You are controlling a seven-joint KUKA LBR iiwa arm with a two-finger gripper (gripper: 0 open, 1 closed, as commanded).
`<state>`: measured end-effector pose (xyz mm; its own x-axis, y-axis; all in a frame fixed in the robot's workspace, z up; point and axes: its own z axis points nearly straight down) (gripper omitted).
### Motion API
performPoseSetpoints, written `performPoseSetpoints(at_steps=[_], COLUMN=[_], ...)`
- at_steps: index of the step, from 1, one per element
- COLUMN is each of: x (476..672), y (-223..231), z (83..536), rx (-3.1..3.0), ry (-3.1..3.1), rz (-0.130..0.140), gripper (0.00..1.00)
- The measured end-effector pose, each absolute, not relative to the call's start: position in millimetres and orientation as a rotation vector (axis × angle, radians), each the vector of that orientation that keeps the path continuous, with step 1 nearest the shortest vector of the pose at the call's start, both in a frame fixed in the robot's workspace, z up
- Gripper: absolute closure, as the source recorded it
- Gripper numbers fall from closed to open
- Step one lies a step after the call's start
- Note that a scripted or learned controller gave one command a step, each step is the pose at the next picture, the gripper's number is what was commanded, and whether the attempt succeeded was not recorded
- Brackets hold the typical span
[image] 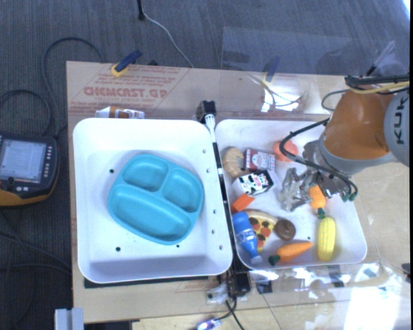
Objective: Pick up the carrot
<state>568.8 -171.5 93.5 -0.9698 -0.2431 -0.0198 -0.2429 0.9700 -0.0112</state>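
The carrot (294,250) is orange with a green tip. It lies near the front wall of the right bin (351,253), between a blue bottle and a yellow corn cob (326,238). My gripper (296,196) hangs over the middle of the right bin, above and behind the carrot and apart from it. It is open with nothing between its fingers. A smaller orange piece with a green end (318,198) sits just to the right of the gripper.
The right bin also holds a blue bottle (245,234), a pizza slice (263,224), a brown round piece (285,229), a black-and-white carton (253,181), a red box (261,160) and an orange wedge (242,202). The left bin (89,184) holds a blue divided plate (156,196).
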Motion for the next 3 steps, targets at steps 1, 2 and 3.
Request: performPoseSetpoints(at_steps=[1, 2, 3], x=[518.4, 516.1, 578.9], y=[-171.1, -171.5, -196.3], z=[94.3, 92.1, 90.6], rx=[-0.805, -0.807, -0.421], ry=[3.010, 3.017, 3.098], rz=[-0.019, -0.015, -0.003], gripper=[1.00, 0.00, 0.00])
